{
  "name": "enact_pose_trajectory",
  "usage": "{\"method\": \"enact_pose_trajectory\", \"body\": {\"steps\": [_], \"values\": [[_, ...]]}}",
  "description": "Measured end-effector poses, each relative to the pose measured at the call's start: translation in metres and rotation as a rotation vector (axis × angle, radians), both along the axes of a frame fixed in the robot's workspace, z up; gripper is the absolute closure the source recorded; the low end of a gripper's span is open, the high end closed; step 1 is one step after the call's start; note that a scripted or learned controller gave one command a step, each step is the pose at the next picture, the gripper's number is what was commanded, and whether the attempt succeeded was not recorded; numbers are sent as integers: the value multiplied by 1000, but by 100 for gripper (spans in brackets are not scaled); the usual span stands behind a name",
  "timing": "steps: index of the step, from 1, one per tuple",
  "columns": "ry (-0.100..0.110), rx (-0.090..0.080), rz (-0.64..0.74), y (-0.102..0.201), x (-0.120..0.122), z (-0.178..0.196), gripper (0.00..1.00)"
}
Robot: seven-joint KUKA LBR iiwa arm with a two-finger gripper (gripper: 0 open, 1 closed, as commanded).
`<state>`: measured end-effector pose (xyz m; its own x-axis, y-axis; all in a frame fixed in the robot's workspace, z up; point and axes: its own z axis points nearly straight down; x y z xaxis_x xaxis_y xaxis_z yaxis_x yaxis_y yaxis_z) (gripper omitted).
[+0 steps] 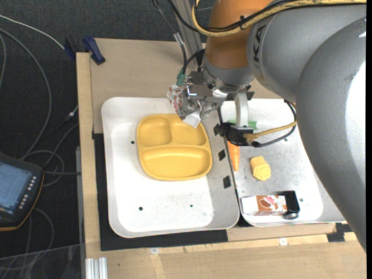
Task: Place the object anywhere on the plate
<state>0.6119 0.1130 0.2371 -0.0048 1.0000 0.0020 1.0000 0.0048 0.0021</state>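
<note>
The plate [173,147] lies bare in the left bin [116,173], while the gripper [189,106] hangs at its far edge, pinching a crumpled packet [178,97], so release remains.

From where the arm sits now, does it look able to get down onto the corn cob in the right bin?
Probably yes. The corn cob lies alone on bare bin floor, apart from the carrot and the carton, with nothing over it. The arm hangs just above and left of it.
</note>
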Motion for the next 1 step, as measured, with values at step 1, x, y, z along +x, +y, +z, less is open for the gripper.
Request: {"method": "enact_pose_trajectory", "body": {"steps": [1], "values": [[1, -2, -3, -3, 0, 0, 0]]}}
